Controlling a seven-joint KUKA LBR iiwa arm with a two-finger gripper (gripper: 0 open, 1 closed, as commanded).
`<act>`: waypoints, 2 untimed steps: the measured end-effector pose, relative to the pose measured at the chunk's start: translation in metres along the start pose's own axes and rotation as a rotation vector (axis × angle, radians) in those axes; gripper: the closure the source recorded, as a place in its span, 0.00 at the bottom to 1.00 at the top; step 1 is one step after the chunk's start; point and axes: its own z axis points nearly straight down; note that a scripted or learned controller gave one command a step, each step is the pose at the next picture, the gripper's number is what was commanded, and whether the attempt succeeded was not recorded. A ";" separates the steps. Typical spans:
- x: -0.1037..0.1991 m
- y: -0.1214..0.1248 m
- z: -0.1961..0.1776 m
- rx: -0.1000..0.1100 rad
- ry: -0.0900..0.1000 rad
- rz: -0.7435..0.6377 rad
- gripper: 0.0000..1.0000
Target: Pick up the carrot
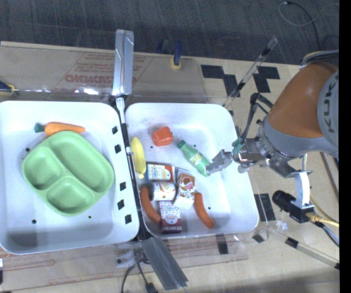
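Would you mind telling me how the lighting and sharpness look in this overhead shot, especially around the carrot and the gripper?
In the camera view the light is even and soft; the carrot beside the green divided plate in the left bin is sharp with little shadow. The white bin floors are bright, nearly washed out. The gripper over the right bin looks slightly soft and casts a faint shadow.

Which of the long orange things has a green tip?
The carrot in the left bin, above the green plate. The two sausages in the right bin are plain orange throughout.
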 end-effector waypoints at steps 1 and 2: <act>0.070 -0.016 0.046 0.000 0.000 0.195 0.00; 0.113 0.031 -0.083 -0.004 -0.002 0.040 0.00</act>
